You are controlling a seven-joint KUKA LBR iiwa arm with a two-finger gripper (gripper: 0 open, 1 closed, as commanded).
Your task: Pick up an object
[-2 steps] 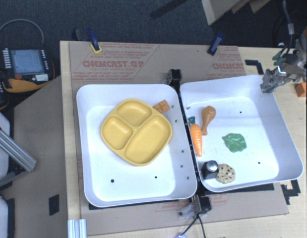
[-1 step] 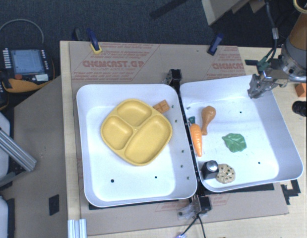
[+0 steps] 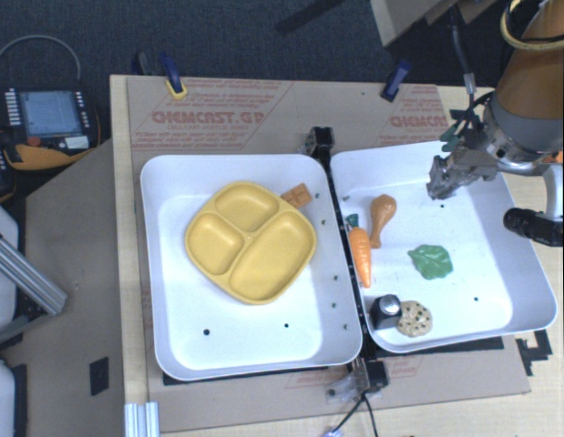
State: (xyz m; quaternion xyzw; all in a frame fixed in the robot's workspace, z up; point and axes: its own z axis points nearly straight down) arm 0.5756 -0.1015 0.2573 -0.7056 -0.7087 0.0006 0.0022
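Observation:
The right bin (image 3: 500,308) holds a tan chicken drumstick (image 3: 382,215), an orange carrot (image 3: 360,255), a green leafy piece (image 3: 432,261), a speckled cookie (image 3: 415,319) and a small black and silver object (image 3: 385,309). My gripper (image 3: 441,188) hangs over the far part of this bin, up and to the right of the drumstick and well apart from it. Nothing shows under or in the gripper.
The left bin (image 3: 172,326) bears a yellow divided plate (image 3: 251,241) with a small brown block (image 3: 297,196) at its far right corner. A black clamp (image 3: 320,140) sits at the bins' shared far edge. A black part of the arm (image 3: 537,224) overhangs the right bin's right rim.

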